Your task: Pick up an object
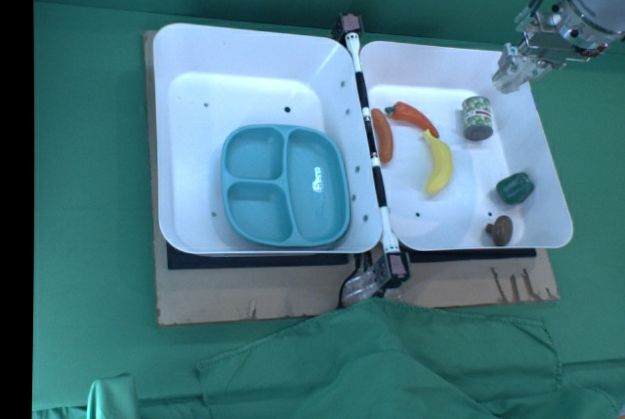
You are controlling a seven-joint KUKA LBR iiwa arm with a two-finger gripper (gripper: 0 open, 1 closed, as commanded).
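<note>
Green cloth (88, 163) is spread over the bench, and on it a cardboard sheet (254, 305) is laid under two white bins joined along a black-and-white bar (369, 139). One teal plate (285, 185) with three compartments is seen in the left bin (195, 56), near its front edge; nothing is held in its compartments. Six small things are counted in the right bin (547, 212). One yellow banana (438, 164), curved, lies at the middle. One orange carrot (415, 117) lies just behind it, and one orange-red sausage (382, 135) lies along the left wall. One small can (478, 117) with a green and white label is stood toward the back right corner. One dark green pepper (515, 188) is placed by the right wall, and one brown lump (501, 230) near the front right corner. The gripper (513, 67) is held over the back right corner of the right bin, apart from the can; nothing is seen in it, and how far it is parted cannot be told.
</note>
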